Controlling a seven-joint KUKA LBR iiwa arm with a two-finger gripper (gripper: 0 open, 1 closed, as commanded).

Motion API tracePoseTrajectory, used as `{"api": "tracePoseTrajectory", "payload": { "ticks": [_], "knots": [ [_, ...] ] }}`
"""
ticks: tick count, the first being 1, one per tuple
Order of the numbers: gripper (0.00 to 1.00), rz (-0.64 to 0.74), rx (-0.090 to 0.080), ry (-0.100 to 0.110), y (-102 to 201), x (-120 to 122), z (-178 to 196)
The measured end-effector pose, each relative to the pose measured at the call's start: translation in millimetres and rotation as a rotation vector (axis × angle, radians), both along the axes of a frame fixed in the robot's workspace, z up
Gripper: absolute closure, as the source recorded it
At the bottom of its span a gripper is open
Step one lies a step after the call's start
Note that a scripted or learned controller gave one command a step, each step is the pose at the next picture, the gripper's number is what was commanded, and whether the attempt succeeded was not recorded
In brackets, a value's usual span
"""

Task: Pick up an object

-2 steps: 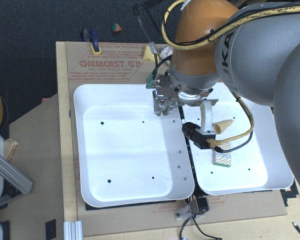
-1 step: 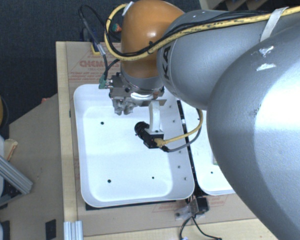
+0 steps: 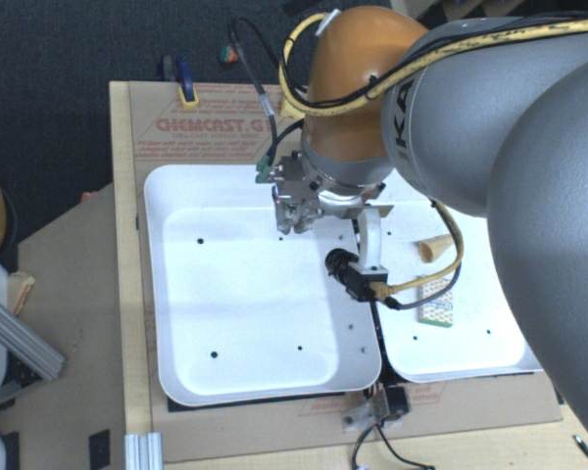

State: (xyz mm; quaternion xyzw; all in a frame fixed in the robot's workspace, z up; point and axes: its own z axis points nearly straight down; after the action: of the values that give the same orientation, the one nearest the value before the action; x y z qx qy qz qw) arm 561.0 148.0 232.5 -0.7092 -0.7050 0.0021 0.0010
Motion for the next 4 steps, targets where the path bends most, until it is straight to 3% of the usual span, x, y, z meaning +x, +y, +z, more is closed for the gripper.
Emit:
{"api": "tracePoseTrajectory", "payload": {
  "ticks": [1, 2, 3, 4],
  "knots": [
    [1.0, 0.003, 0.001, 0.001, -16.7, -18.3, -12.7],
    [1.0, 0.005, 0.0, 0.009, -18.8, -79.7, -69.6],
    [1.0, 0.013, 0.008, -0.019, 36.7, -48.6, 54.4],
    [1.0, 0.008, 0.009, -0.02, 18.6, -81.4, 183.3]
  ]
}}
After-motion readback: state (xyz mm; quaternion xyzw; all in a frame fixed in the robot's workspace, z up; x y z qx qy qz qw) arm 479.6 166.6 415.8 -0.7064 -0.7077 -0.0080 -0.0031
